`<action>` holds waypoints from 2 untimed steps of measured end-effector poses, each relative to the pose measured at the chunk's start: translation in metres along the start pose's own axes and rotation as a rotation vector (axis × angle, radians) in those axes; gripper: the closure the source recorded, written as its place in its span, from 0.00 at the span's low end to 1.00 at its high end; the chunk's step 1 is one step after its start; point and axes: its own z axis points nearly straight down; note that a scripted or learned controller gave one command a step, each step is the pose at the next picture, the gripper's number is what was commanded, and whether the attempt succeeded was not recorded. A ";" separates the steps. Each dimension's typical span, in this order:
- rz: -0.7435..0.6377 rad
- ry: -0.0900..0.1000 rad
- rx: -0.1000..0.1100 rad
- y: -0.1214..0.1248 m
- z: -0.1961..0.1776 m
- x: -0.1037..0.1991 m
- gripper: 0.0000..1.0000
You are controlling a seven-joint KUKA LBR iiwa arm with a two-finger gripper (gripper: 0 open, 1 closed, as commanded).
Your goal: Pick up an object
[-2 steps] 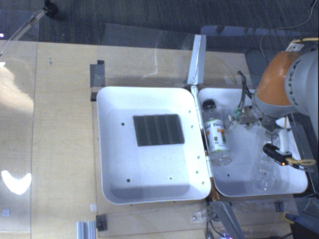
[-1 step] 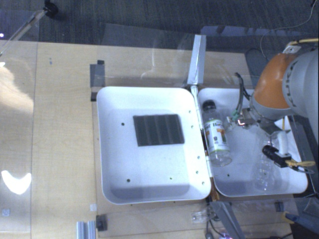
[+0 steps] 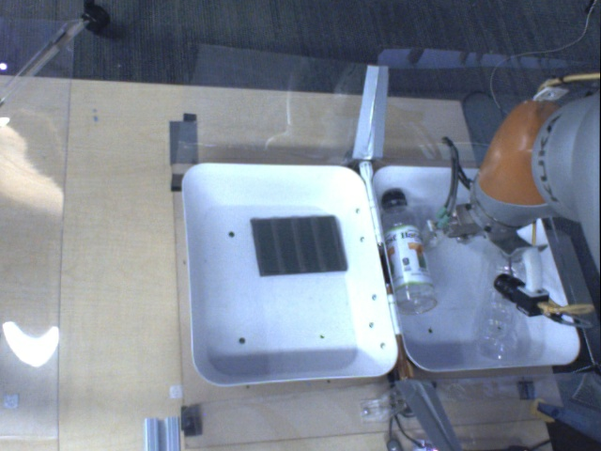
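Lying flat: clear, black-capped, white-labelled bottle (image 3: 406,256).

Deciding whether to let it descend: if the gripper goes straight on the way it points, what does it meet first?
Probably the clear plastic bottle with the white label lying just left of the gripper, though depth is unclear from above.

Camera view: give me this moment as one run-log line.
arm: over right bin | clear bottle: lying along right bin's left wall, not held | left bin: dark ribbed pad | pick: not done
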 end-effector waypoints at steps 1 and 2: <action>-0.236 0.006 0.011 0.017 0.001 -0.008 0.00; -0.368 0.048 0.009 -0.016 -0.094 -0.003 0.00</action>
